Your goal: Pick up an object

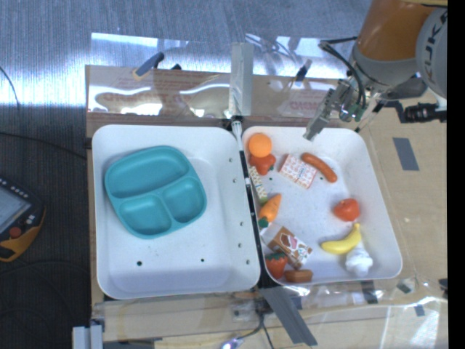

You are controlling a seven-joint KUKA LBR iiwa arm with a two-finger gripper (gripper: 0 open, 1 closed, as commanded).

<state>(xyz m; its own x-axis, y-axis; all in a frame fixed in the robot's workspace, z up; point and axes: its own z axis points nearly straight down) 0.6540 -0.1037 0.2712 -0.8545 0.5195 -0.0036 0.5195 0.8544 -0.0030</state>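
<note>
Toys are counted below and left of the gripper (320, 128) in the right bin (378, 195): one sausage (320, 167) nearest it, one orange ball (259, 145), one carrot (269, 208), one tomato (347, 209), one banana (341, 243), two printed packets (296, 171), and a few smaller pieces that cannot be told apart. Nothing is seen between the fingers, which hang above the bin's far rim; whether they are spread or closed cannot be told. Farther left, one teal divided plate (154, 190) is held by the left bin (123, 267). Both bins are borne by a bench (414, 187) on dark flooring.
</note>
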